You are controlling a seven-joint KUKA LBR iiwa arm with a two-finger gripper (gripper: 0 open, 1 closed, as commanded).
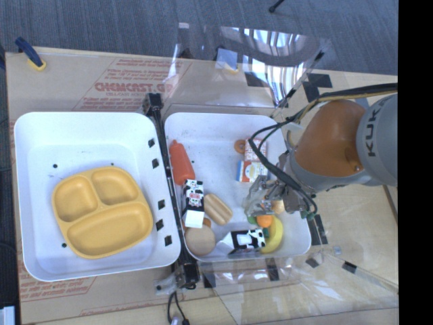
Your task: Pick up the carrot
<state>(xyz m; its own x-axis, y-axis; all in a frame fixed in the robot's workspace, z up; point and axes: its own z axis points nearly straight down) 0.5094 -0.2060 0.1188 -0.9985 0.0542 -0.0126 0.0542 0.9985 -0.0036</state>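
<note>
In the right bin [203, 124], near its front right corner, an orange piece with a green end, which I take for the carrot [264, 221], lies next to a yellow banana [275, 237]. My gripper [268, 200] hangs low right above it and hides part of it. The grey arm with its orange band [328, 147] reaches in from the right. Nothing is seen lifted off the bin floor.
A long red-orange sausage-shaped piece [180, 162] lies along the right bin's left wall. Two cow-patterned cartons [194, 202] [247, 240], a bun [218, 209], an egg [199, 240] and a small box [251, 169] crowd the bin. The left bin [40, 134] holds a yellow divided plate [101, 212].
</note>
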